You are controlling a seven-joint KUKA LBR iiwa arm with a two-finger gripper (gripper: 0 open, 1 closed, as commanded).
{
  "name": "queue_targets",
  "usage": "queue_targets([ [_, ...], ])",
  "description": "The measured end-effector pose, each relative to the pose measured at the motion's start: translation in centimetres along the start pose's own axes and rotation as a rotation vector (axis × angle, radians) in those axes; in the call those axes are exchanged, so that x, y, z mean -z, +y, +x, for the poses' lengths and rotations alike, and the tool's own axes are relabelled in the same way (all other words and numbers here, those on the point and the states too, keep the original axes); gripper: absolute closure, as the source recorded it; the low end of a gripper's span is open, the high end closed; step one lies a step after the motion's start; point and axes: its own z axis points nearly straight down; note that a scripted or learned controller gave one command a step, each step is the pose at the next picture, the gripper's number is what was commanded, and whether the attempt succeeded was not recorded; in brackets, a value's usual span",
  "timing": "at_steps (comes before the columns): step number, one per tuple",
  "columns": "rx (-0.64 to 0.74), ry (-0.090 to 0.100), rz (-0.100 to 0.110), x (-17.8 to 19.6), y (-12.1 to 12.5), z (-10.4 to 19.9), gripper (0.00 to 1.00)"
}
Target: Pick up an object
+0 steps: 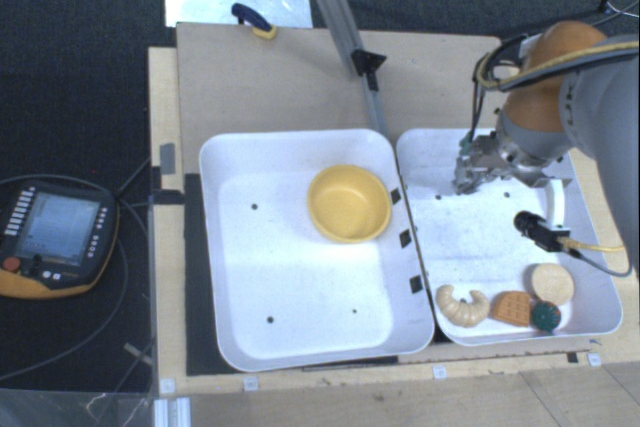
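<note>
While nothing is being carried, the task's candidates are being noted at the near end of the right-hand shallow white bin: a pale curled croissant-shaped toy, a flat brown biscuit-like piece, a round beige bun-like disc and a small dark green ball. All four are being crowded together against the near wall, touching or just beside one another.

Further back, a round yellow plastic bowl is being kept alone in the left-hand shallow white bin, near the shared rim.

Further still, the two-finger gripper is being held over bare floor at the right bin's far end, well apart from every object. Whether it is open or closed cannot be told.

Risks being judged:
- A descent from here is likely being wasted on bare plastic.
- In the near cluster, a neighbour is likely being pushed or clamped along with the target.
- The wall is probably being struck if the corner pieces are approached.
- The ball is liable to roll away.
</note>
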Motion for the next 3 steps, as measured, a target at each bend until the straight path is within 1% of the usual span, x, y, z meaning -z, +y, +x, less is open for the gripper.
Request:
queue_targets([
  [1, 0.001, 0.000, -0.001, 4.4, 0.6, 0.1, 1.00],
  [2, 0.001, 0.000, -0.002, 9.3, 1.4, 0.8, 1.00],
  [3, 0.001, 0.000, -0.004, 15.6, 1.1, 1.0, 1.00],
])
